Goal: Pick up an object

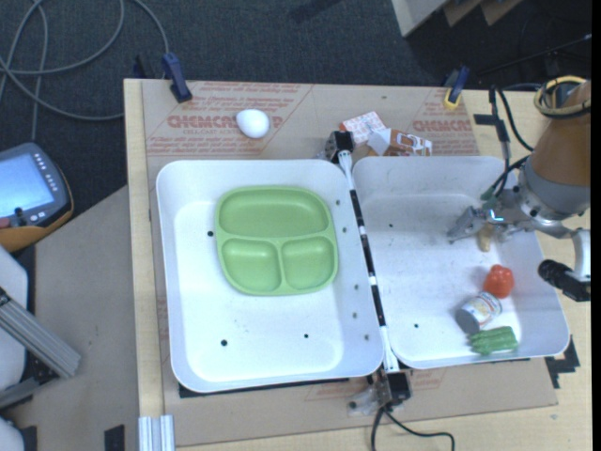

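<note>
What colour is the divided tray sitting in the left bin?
Light green. The divided tray shows plainly in the camera view, against the white left bin.

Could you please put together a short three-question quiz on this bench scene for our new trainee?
1. True or false: the green divided plate lies in the right bin.
2. Which object lies nearest the gripper: A) the red object, B) the small can, C) the green object?
3. Fill in: the white egg-shaped object rests on the ____, behind the left bin.

Key: 1 false, it lies in the left bin; 2 A; 3 cardboard.
</note>
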Controlling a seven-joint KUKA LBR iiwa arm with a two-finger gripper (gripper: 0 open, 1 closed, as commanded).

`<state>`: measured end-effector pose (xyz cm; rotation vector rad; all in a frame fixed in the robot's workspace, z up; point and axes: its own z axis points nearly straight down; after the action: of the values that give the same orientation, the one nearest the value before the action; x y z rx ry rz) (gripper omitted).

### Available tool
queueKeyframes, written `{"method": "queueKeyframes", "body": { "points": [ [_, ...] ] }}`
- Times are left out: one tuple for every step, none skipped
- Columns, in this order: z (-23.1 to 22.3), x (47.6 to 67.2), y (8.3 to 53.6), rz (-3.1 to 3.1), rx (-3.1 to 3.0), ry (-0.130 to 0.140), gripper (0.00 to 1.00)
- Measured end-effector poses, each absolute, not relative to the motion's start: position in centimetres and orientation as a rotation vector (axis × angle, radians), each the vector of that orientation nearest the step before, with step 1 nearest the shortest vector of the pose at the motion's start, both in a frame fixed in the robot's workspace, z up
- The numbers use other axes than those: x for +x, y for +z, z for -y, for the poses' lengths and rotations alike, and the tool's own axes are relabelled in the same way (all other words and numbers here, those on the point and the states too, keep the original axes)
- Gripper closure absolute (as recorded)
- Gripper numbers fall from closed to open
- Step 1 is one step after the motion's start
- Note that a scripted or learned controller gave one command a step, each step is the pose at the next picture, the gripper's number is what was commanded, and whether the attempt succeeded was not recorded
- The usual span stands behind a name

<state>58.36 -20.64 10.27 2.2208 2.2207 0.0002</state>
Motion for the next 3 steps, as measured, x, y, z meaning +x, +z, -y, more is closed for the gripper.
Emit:
{"method": "queueKeyframes", "body": {
  "points": [
    [21.8, 61.4, 12.3, -2.22, 2.219, 0.001, 0.0],
    [21.8, 61.9, 8.5, -2.233, 2.221, 0.011, 0.0],
    [22.0, 61.9, 9.5, -2.228, 2.216, 0.005, 1.0]
  ]
}}
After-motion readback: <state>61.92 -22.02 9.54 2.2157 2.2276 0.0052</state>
